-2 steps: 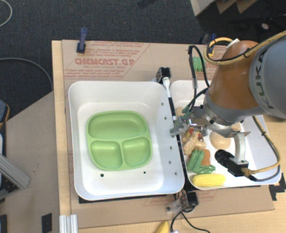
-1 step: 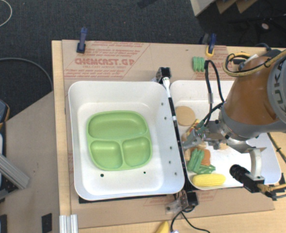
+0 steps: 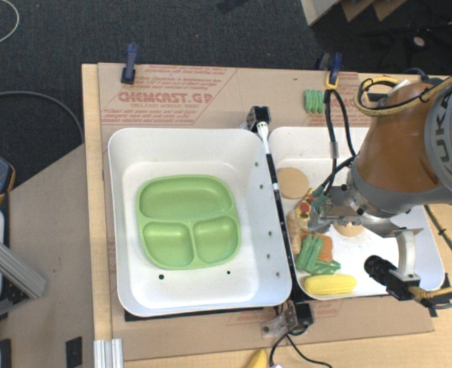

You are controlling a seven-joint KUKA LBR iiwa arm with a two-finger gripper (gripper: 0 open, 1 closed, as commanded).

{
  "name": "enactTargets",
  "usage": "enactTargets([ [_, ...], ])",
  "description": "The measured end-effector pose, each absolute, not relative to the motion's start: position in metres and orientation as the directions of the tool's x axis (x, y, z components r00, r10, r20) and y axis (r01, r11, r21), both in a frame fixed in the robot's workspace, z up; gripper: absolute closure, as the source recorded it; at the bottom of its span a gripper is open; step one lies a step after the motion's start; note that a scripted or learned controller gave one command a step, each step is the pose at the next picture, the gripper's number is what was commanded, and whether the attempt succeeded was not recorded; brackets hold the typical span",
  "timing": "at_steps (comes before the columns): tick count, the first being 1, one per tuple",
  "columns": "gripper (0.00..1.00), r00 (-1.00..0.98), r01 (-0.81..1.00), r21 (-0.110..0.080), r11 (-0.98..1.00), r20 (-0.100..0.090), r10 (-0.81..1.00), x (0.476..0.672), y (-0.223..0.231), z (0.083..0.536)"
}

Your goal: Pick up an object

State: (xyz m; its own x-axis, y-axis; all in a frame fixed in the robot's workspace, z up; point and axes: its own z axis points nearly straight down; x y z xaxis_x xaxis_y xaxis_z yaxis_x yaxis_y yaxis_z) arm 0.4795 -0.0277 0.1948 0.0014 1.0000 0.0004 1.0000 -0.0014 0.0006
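Start at the left: the board [image 3: 165, 90] under the bins carries red print that reads "CHEMCAST GP", with smaller lines around it too fine to read, and a blue clamp [image 3: 129, 63] grips its upper edge. Below that print you have the left bin [image 3: 126, 205], holding a green divided plate [image 3: 188, 221] with three compartments. Moving right past the black strip between the bins, you reach the right bin [image 3: 433, 259], where the toy foods cluster near its left wall: a round tan piece [image 3: 292, 181] at the top, a green vegetable [image 3: 312, 253] lower down, and a yellow corn cob [image 3: 330, 284] near the front edge. The gripper [image 3: 322, 215] sits low over this cluster, just above the green vegetable and below the tan piece, with small red and orange bits right beside it. You cannot tell how its jaws stand, nor whether anything lies between them. On the arm [image 3: 410, 152] you can read part of "KUKA" at the far right.
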Motion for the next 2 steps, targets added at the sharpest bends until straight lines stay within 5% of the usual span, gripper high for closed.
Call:
enactTargets([
  [1,1.0,-0.006,1.0,0.001,0.006,0.002,1.0,0.479,0.032,0.193],
  [2,1.0,-0.01,1.0,0.007,0.01,0.006,1.0,0.48,0.118,0.274],
])
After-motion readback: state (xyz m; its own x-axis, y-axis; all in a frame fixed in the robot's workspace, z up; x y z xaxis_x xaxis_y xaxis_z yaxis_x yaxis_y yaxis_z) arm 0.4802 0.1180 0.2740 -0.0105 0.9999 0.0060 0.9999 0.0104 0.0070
